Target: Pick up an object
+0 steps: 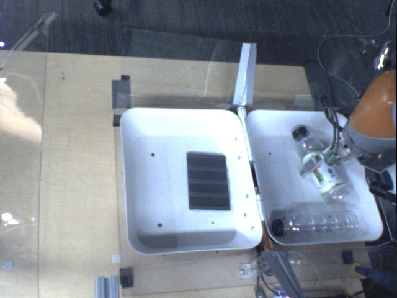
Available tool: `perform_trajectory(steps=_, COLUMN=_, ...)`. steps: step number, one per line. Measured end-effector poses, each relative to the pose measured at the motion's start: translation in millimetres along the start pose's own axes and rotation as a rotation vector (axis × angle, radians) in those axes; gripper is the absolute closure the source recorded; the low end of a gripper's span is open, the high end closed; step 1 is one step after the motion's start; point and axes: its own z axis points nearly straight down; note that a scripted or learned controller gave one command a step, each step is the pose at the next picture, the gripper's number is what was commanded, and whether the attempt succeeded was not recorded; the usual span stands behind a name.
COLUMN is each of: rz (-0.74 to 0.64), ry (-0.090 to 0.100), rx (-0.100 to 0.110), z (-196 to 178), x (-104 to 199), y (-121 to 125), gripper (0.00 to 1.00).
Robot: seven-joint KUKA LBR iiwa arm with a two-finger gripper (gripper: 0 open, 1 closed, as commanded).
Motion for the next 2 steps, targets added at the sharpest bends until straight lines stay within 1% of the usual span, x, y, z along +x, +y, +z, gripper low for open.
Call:
perform_trajectory(steps=1, rz=0.0, ry=-0.004, rx=-0.007, z=-13, x=0, y=3, gripper=1.0)
perform_trajectory(steps=2, rz=-0.001, ry=0.005, rx=0.003, z=-108, x=67, y=31, gripper=1.0)
